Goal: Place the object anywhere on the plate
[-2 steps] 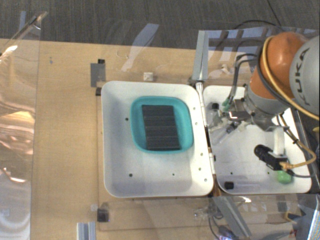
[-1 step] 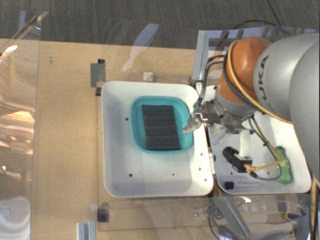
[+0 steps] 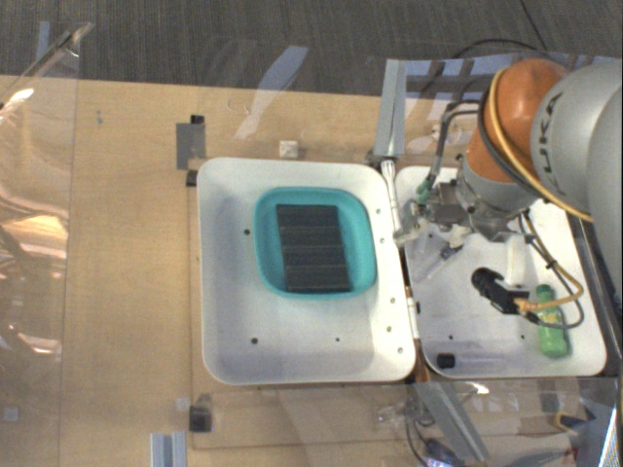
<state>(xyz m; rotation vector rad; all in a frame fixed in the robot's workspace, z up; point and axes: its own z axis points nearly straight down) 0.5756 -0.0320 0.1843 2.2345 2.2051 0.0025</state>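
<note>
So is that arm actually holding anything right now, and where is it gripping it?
It cannot be told: the end effector sits over the right bin, its tip hidden; the green object lies apart.

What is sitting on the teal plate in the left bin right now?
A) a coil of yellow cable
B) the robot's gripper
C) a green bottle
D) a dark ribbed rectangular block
D: a dark ribbed rectangular block lies flat on the teal plate in the left bin, while the green object lies in the right bin.
</note>
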